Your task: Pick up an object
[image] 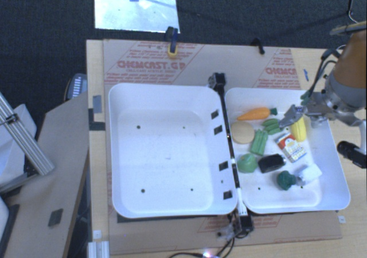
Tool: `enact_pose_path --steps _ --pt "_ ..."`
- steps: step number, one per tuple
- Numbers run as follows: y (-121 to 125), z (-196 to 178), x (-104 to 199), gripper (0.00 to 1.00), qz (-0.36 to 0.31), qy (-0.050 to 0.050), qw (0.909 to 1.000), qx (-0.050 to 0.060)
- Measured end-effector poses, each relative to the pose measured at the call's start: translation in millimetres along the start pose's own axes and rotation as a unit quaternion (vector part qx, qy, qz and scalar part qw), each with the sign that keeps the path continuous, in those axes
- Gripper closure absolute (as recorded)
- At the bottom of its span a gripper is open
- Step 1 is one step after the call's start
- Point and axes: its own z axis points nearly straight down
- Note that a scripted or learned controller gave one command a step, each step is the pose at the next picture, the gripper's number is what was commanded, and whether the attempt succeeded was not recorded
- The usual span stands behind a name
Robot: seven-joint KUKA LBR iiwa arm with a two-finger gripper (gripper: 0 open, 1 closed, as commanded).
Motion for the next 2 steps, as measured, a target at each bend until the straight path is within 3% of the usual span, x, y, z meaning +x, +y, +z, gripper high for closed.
enact_pose_path --steps 1,2 --pt "-59.5 99.9 -52.4 0.0 0.004 0.001 1.0 0.004" --pt "-20.2 117.1 -21.4 0.0 0.001 -0.004 0.9999 -0.011"
